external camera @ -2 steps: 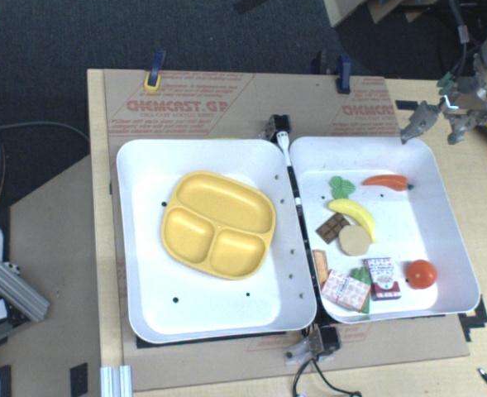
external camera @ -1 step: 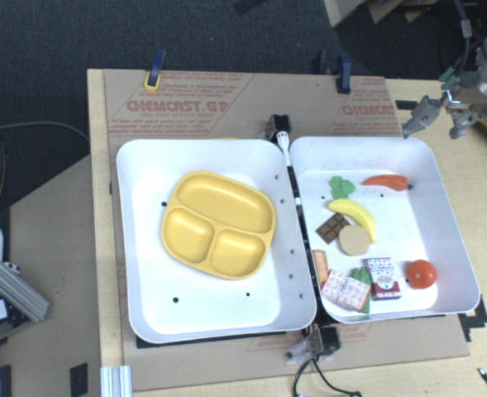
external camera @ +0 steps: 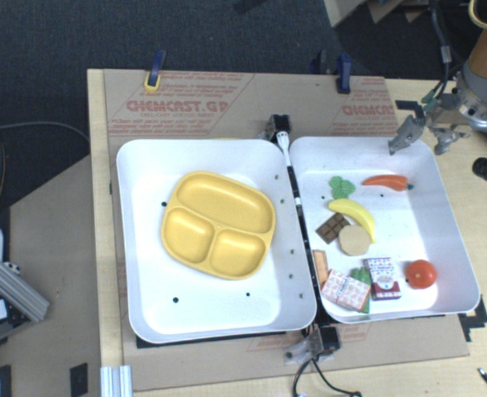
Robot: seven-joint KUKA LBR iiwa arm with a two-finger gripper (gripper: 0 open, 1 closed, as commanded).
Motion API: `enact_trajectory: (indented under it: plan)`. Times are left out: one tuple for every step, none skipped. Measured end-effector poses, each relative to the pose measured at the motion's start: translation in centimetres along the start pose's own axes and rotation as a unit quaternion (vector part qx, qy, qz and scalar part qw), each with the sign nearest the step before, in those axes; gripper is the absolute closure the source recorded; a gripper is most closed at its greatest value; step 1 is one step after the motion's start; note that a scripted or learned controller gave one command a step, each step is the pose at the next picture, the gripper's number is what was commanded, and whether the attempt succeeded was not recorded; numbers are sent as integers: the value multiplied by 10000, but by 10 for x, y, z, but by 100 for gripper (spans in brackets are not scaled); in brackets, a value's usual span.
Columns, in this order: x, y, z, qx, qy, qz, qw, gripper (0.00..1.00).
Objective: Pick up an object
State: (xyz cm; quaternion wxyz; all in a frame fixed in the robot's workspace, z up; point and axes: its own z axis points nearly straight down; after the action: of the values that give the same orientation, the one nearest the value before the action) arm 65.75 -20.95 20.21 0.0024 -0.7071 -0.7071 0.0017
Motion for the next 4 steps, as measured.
enact_trajectory:
  plan:
    - [8,-4,47,-5,3,-3,10000,0]
    - [15,-10,95,-5,3,-4,10000,0]
    - [13,-5,110,-95,-51,-11,9999,0]
    - [11,-4,95,-135,-85,-11,9999,100]
